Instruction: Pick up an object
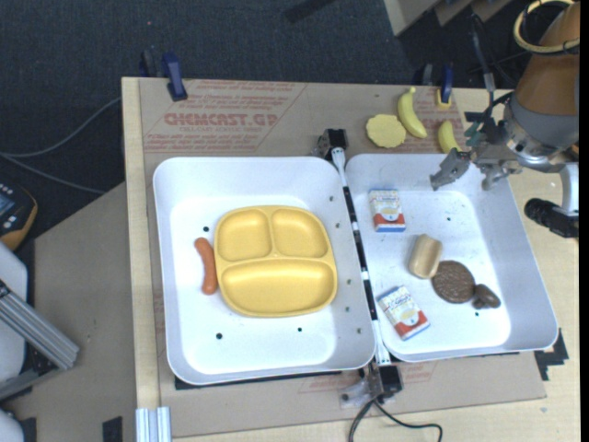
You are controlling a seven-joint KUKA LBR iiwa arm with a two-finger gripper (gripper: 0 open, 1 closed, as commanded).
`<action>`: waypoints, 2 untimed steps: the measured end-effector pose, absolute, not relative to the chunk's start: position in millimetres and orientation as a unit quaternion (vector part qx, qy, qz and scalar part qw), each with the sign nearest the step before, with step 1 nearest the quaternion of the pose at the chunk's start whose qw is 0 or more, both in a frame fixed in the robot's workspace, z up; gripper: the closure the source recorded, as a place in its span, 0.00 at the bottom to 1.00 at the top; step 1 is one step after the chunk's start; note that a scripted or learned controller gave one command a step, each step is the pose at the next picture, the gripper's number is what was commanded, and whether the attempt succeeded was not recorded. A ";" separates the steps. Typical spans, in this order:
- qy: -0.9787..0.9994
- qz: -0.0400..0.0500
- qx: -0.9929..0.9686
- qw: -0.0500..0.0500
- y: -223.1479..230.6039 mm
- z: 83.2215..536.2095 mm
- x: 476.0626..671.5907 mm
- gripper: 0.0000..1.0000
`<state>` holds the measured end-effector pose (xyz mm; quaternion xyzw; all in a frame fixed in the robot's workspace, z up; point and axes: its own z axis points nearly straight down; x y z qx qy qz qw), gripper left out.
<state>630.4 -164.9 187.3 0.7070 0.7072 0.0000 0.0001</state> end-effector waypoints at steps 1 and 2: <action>0.707 -0.001 0.708 -0.003 -158.7 164.4 583.6 0.00; 0.707 -0.002 0.707 -0.004 -137.6 79.7 560.4 0.00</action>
